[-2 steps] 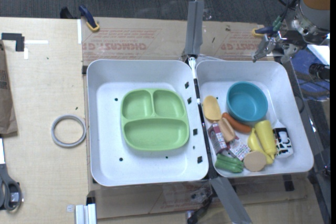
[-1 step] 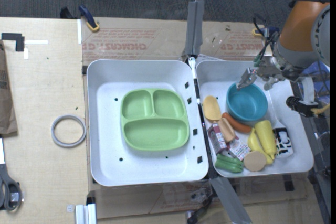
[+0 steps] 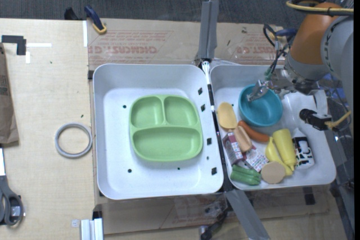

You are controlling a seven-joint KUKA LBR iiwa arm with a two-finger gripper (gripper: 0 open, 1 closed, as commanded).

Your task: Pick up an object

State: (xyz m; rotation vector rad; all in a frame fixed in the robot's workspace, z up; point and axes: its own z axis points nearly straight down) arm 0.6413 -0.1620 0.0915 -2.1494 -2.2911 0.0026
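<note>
Camera view: right bin [image 3: 320,174], blue bowl [image 3: 260,109] at its far end beside toy foods; gripper [image 3: 260,90] poised at bowl's rim, finger state cannot be told; left bin [image 3: 107,137], green divided plate [image 3: 166,127].

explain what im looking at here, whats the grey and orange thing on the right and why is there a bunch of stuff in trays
You are looking down at a workbench from one fixed camera above it. The grey and orange thing is a robot arm reaching in from the right. Its gripper is over a blue bowl; nothing visibly sits between its fingers. Two shallow white bins sit side by side. The left bin holds a green divided plate. The right bin holds the bowl and a heap of toy food, including a yellow banana and a green vegetable. The arm's job is to pick one object up. A roll of tape lies on the bench to the left.
</note>
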